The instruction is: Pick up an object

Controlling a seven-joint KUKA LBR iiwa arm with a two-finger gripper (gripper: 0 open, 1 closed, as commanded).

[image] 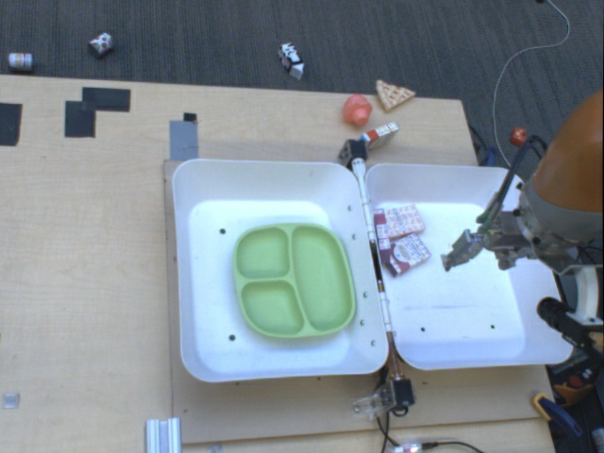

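A pale wooden counter (85,253) sits on dark ribbed carpet, carrying two shallow white bins side by side. The tool (460,251) hangs over the right bin (472,328), low above its glossy floor; its dark tips blur together, so I cannot tell how it is set, and nothing shows between them. Just beyond it, toward the seam between the bins, lie two flat printed packets (402,239), red and white, one overlapping the other, close to the bin's inner wall. These look like the likeliest thing to pick up. I would bring the tool across over the packets and straddle an edge of the upper one, since flat, slick wrappers give little to pinch and the wall crowds one side. Further off, the left bin (203,281) holds a smooth green plate (294,281) with three rounded compartments. Past the bins, a red ball (357,109) rests near a wedge-shaped toy (394,93).
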